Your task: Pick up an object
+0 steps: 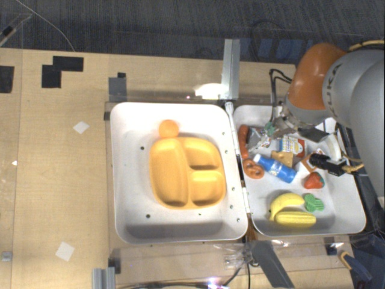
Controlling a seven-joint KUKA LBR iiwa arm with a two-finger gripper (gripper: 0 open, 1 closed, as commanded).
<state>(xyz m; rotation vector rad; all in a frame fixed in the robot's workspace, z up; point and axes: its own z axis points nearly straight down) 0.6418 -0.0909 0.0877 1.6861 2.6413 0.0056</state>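
Note:
The right bin (349, 221) holds a jumble of toys. A yellow banana (290, 210) lies near its front, with a green piece (313, 204) beside it. A red strawberry (313, 181) sits to the right and a blue bottle (275, 167) in the middle. A brown ring (254, 170) and a red sausage (243, 135) lie along the left wall. My gripper (272, 129) is low in the bin's far part, over a grey and white packet (263, 139) next to a small printed box (290, 145).
The left bin (129, 161) carries a yellow divided tray (183, 172) with an orange ball (169, 128) at its far edge. The grey arm with its orange band (313, 83) covers the right bin's far right corner. A metal post (231, 71) stands behind the bins.

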